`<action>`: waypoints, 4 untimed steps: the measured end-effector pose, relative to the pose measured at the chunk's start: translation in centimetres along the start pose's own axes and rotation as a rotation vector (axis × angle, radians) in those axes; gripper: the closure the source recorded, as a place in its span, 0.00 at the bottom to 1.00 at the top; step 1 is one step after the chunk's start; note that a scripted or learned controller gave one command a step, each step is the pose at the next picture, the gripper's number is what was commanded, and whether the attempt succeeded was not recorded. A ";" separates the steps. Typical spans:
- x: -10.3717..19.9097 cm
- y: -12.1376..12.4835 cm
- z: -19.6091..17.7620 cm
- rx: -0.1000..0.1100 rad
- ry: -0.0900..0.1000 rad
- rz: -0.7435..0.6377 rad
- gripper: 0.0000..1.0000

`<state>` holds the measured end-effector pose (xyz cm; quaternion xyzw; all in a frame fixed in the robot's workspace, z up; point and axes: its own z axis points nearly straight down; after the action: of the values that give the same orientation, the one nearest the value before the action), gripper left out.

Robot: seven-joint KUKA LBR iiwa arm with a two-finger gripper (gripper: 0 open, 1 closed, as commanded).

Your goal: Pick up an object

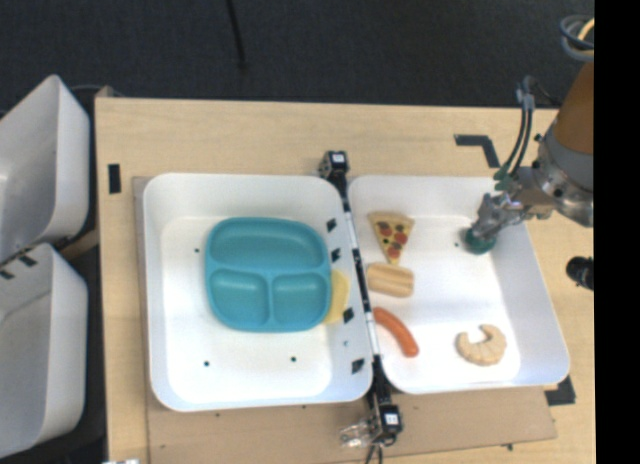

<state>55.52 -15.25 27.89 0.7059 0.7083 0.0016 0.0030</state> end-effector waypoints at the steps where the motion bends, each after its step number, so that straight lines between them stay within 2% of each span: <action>1: 4.1 -0.2 0.7 0.005 0.002 -0.002 1.00; 2: 9.5 -1.5 2.1 0.006 0.003 -0.003 1.00; 4: 19.3 -2.6 1.7 0.006 0.004 -0.005 1.00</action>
<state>52.85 4.05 26.15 0.7041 0.7101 0.0009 -0.0005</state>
